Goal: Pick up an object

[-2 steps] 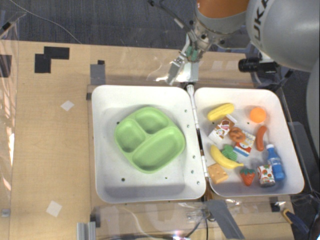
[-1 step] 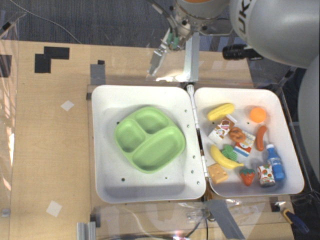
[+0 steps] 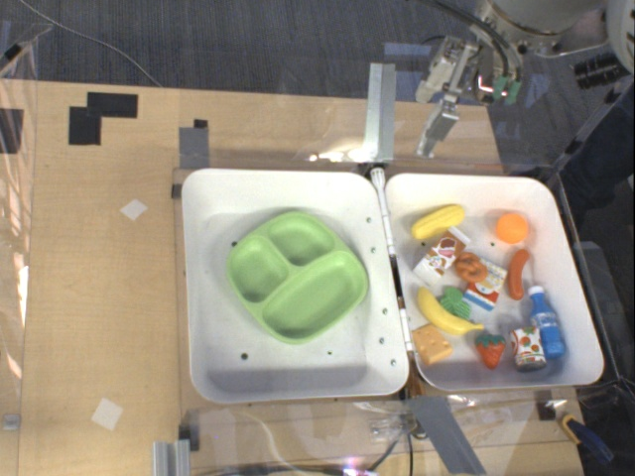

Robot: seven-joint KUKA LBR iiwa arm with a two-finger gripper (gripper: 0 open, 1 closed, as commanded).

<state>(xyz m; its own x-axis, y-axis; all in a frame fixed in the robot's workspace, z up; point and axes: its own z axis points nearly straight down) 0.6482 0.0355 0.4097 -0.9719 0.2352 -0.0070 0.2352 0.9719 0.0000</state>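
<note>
Toy food piled in the right bin (image 3: 571,266).
Two yellow bananas (image 3: 438,221), an orange ball (image 3: 512,227), a sausage (image 3: 517,273), cartons and a blue bottle (image 3: 547,323) lie close together; the gripper (image 3: 437,117) hangs above the bench behind them, holding nothing, whether spread or closed I cannot tell.

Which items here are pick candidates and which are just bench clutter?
Pick candidates, right bin: upper banana, lower banana, orange ball, sausage, blue bottle, strawberry, small can.

Lying about: green divided plate in left bin, black markers.
</note>
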